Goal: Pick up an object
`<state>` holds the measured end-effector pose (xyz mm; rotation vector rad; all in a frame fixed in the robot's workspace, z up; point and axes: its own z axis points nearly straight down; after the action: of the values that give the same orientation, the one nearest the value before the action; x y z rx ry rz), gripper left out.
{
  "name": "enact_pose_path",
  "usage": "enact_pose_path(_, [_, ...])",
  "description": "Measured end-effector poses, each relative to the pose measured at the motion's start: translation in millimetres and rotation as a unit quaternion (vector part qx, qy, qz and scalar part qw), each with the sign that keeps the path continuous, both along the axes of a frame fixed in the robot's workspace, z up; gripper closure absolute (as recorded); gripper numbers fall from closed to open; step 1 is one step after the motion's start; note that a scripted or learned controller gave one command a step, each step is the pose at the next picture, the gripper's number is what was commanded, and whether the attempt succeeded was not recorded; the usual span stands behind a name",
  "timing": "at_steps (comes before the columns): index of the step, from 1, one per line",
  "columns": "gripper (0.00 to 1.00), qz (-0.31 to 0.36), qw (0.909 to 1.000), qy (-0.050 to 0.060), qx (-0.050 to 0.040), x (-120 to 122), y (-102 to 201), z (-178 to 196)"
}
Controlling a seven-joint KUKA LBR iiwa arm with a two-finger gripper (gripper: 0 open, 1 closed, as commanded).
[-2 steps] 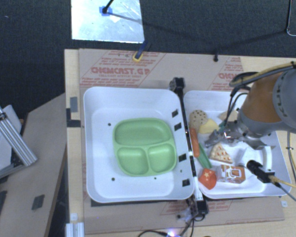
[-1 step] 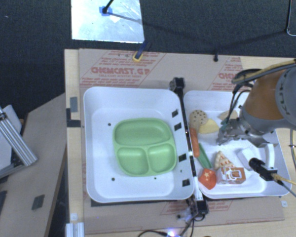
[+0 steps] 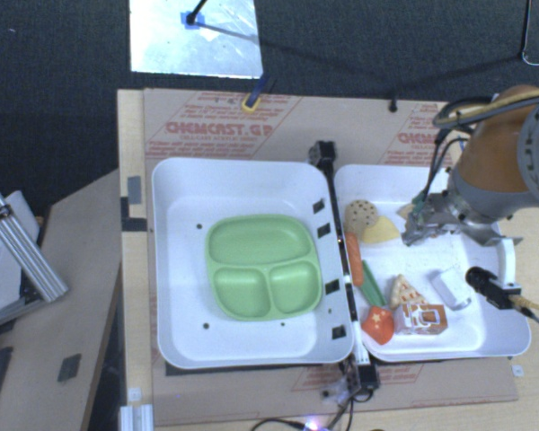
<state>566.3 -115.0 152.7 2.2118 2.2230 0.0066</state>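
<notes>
Green, the three-compartment tray (image 3: 259, 268) sat in the left bin (image 3: 175, 205) on the desk (image 3: 216, 115). The right bin (image 3: 499, 335) held the objects: a tan speckled ball (image 3: 360, 213) touching a pale yellow wedge (image 3: 381, 231), a carrot (image 3: 355, 257) along the left wall, a tomato (image 3: 378, 325), a pizza slice (image 3: 404, 290) and a small red-and-white carton (image 3: 424, 318). The end effector (image 3: 419, 225) hung over the right bin just beside the wedge; whether it was spread or pressed together I cannot tell

Bright, even light; slightly soft focus
</notes>
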Motion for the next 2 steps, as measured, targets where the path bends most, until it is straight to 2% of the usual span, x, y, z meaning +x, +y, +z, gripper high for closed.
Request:
enact_pose_path(1, [1.0,0.001,1.0,-0.001,-0.0002,6.3,3.5,63.2])
enact_pose_path(2, [1.0,0.0,1.0,0.002,0.0003,7.2,3.6,72.3])
